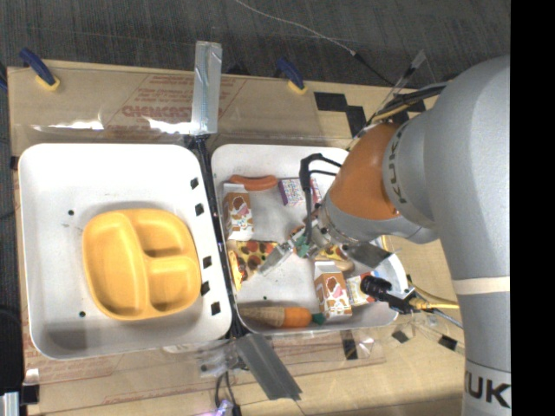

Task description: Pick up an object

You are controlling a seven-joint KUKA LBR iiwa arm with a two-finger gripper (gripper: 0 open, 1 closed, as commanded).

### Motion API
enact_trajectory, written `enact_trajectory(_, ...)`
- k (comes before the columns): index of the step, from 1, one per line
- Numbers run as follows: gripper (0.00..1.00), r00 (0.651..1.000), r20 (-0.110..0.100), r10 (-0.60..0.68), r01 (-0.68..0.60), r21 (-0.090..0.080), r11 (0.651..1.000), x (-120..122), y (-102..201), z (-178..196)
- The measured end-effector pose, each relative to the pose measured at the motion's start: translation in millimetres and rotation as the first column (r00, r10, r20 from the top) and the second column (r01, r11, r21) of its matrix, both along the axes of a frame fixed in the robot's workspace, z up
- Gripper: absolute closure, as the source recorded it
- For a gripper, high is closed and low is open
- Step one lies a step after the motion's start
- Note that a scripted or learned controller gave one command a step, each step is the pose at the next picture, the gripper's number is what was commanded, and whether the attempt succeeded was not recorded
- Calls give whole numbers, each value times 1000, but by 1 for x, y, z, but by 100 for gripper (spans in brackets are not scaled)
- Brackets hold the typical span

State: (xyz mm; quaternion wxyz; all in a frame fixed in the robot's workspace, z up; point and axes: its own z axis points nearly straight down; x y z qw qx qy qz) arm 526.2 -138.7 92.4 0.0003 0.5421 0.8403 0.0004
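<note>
— Bins first: which one is the arm over?

— The right bin (260, 156). The grey arm (451, 172) reaches in from the right, its orange band (364, 185) sitting above the bin's right half, and the gripper (305, 243) hangs down around the middle of that bin.

— What lies near it?

— A pizza slice (247, 258) sits just left of the gripper tip, with a thin grey strip running between them; I cannot tell whether they touch. A small milk carton (238, 213) stands left and a little farther back, next to the divider. A hot dog sausage (256, 181) lies along the far wall, with a purple-printed packet (293, 191) just right of it. Nearer to us, a second carton (333, 292) rests just below the wrist, and a carrot (282, 317) lies along the near wall.

— Is anything between the fingers?

— Nothing that I can make out. The wrist covers most of the gripper, so whether it is wide or narrow I cannot tell.

— And the left bin (52, 167)?

— It holds a yellow divided tray (140, 263), well apart from the arm. Both bins rest on the cardboard-covered desk (104, 94), clamped with blue clips at the far edge.
</note>
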Motion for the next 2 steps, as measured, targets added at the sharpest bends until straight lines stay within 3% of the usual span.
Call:
enact_trajectory(1,100,1000,4,7,-7,-3,1000,2,0,11)
enact_trajectory(2,100,999,7,40,-40,-1,999,-48,49,160)
